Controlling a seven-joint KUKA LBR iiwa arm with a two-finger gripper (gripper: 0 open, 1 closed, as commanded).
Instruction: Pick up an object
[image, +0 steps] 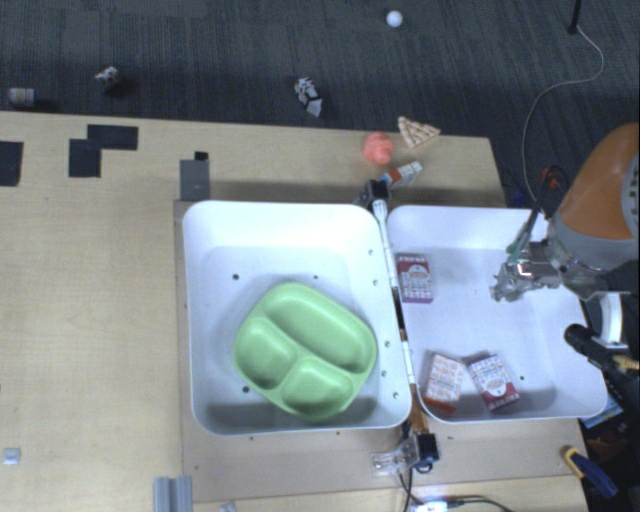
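Two small cartons (470, 380) in right bin (560, 330), gripper (512, 278) above, grip state unclear.

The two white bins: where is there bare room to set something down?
The right bin has bare floor between the upright carton by the divider and the gripper. Its near edge is crowded by two cartons. The left bin is open behind the green tray.
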